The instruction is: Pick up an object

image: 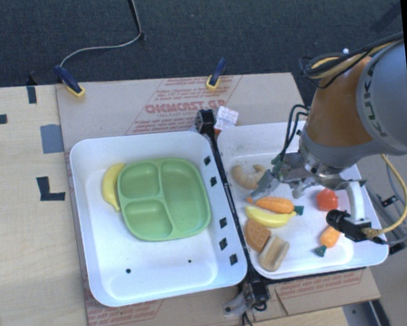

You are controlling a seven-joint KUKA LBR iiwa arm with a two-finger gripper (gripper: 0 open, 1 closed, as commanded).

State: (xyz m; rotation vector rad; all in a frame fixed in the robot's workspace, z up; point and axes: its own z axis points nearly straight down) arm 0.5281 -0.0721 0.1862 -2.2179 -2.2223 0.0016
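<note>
Down in the right bin (pixel 287 137) the gripper (pixel 281 177) sits low over the toy food, its dark fingers blurred against the clutter, so I cannot tell how far apart they stand or whether anything is between them. Just below it lies a smooth orange carrot (pixel 275 204) with a green tip, resting on a yellow banana (pixel 271 218). A pale, knobbly piece (pixel 246 175) lies to the gripper's left. Nearer the front edge are a ridged brown piece (pixel 257 235) and a tan bread roll (pixel 274 252), touching. A glossy red tomato (pixel 327 199) and a small orange piece (pixel 329 237) lie on the right. The left bin (pixel 107 277) bears a green, round-cornered plastic tray (pixel 163 198) with three compartments, overlapping a yellow curved piece (pixel 110 186).
</note>
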